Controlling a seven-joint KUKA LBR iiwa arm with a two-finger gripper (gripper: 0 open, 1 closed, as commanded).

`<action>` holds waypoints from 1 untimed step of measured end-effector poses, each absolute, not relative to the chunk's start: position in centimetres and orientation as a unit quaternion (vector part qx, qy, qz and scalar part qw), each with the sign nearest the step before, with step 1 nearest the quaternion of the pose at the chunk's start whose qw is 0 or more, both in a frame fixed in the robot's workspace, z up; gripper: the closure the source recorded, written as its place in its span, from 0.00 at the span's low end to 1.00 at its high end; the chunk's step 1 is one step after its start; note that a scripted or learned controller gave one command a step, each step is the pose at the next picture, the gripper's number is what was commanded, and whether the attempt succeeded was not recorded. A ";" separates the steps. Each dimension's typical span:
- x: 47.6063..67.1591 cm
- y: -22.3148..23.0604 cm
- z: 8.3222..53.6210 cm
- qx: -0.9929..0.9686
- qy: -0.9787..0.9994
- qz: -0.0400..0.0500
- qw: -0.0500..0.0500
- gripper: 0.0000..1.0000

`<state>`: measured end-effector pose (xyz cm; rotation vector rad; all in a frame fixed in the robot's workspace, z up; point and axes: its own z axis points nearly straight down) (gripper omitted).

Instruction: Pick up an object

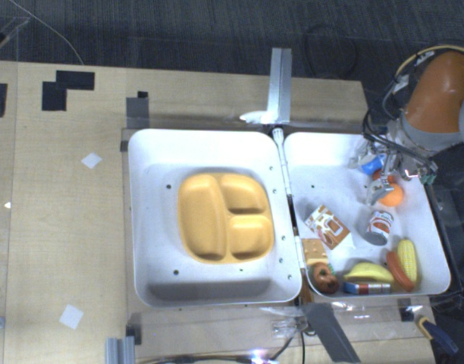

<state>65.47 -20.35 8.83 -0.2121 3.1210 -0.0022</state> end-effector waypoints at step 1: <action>60.0 -15.6 8.9 0.036 0.999 0.000 0.006 0.00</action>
